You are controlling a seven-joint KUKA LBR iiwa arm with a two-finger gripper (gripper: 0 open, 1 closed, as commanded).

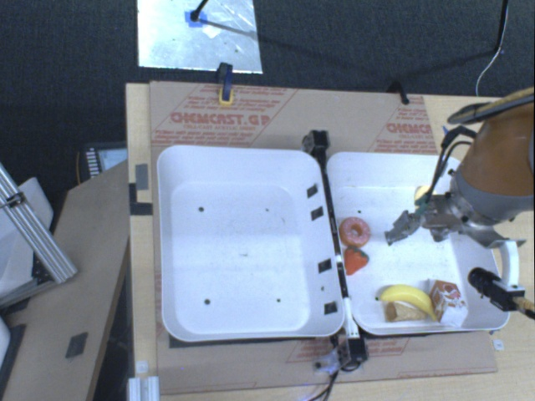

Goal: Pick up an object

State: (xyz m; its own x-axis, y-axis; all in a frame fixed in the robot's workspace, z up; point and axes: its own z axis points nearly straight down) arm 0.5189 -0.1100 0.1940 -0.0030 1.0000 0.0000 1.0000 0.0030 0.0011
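Nothing picked yet: my gripper [399, 229] hangs over the right bin [368, 170], carrying nothing.

Taking the doughnut [355, 231] as my mark: the gripper sits just to its right, its fingers slightly parted and closed on no object, apparently above the bin floor. A red piece [355, 261] lies just below the doughnut; the banana [407, 296] and a small carton [447, 300] lie farther down-right. The whole pick is still ahead, I judge.

A robotics lab: white bins [242, 161] on a cardboard-covered bench [276, 111] (aluminium framing [29, 228] at 9 o'clock).
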